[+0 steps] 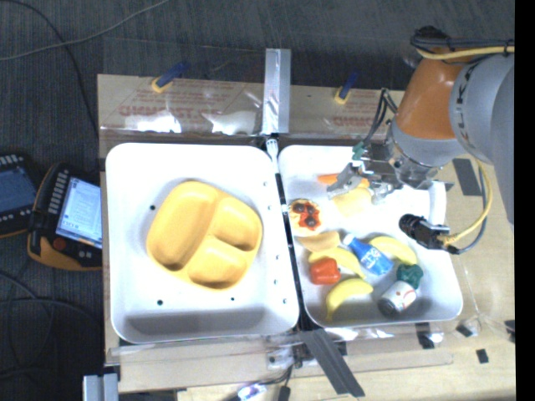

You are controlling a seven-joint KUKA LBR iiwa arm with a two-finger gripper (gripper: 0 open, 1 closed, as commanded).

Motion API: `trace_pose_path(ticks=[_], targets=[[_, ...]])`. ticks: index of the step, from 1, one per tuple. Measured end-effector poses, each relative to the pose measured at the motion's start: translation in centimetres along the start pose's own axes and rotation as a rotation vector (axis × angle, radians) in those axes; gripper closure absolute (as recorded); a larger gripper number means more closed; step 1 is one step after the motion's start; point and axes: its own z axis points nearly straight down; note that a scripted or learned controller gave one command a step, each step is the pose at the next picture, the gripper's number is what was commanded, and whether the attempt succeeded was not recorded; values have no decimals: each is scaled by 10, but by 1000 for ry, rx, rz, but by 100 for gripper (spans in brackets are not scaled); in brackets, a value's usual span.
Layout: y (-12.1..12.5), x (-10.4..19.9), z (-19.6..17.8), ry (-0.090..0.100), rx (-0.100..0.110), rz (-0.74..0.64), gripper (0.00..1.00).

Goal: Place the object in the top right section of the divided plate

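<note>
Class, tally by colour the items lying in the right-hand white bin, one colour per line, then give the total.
Yellow: 3, a banana-shaped piece, a rounded piece, a pale slice
Red or orange: 3
Blue bottle: 1
Green piece: 1
Grey can: 1
Total: 9

Setting: robotics laboratory test cell.

An industrial arm (468, 98), grey with an orange band, reaches over a table (201, 98) that carries two shallow white bins: the left bin (125, 307) and the right bin (451, 295). A teach pendant (71, 215) with a lit screen lies on dark carpet (125, 15) to the left. Loose cables (50, 32) cross the floor. Clamps (170, 76) pin clear plastic sheeting (201, 107) along the table's far edge. The right bin holds toy food items (351, 261), typical manipulation test objects.
</note>
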Motion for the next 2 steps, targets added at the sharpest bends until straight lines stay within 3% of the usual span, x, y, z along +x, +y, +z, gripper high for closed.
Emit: trace_pose_path(ticks=[1, 2], targets=[[-43, -10, -20, -3, 0, -189, 100], [-105, -25, -19, -1, 1, -314, 100]])
